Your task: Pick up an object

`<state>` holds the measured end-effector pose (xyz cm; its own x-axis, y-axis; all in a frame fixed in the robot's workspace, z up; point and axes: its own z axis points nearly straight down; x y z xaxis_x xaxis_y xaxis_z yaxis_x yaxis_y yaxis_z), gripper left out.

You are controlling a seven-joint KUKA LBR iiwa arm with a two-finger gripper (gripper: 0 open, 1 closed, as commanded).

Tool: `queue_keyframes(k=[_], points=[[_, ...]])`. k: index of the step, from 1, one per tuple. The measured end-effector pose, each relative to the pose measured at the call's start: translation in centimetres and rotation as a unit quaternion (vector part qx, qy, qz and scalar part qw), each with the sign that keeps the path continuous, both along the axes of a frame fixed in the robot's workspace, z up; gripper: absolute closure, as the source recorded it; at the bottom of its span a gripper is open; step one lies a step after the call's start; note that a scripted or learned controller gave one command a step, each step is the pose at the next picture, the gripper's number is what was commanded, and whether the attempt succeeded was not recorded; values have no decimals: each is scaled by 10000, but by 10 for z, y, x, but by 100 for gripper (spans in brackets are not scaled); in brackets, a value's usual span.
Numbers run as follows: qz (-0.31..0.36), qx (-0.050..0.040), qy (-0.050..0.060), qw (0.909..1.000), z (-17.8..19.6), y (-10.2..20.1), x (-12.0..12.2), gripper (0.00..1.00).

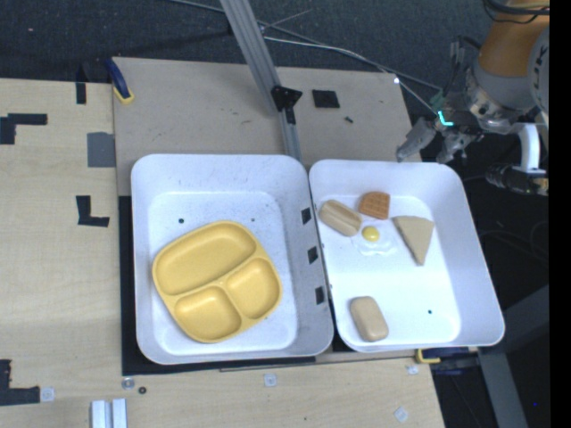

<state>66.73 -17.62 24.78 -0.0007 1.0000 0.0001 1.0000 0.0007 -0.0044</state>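
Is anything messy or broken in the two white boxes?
Nothing looks broken or spilled. The yellow tray sits crooked in the left bin, and the toy foods lie scattered in the right bin.

Yellow tray (217, 280), white bins (143, 239), tan wedge (416, 237), perhaps waffle-patterned brown square (375, 205)

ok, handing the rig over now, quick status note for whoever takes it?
Gripper: off the far right corner of the right bin, outside it, nothing seen between its fingers; open or shut not readable.
Right bin holds: bread roll, waffle piece, fried egg, tan wedge, tan block near the front.
Left bin holds the yellow divided tray.
Done: nothing picked yet.
Left: choose an item, descend, grasp, lift.
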Motion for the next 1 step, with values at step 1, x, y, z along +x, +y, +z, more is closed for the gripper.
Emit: queue_keyframes(k=[1], points=[[3, -3, -18, 10000, 2, 0, 1, 0]])
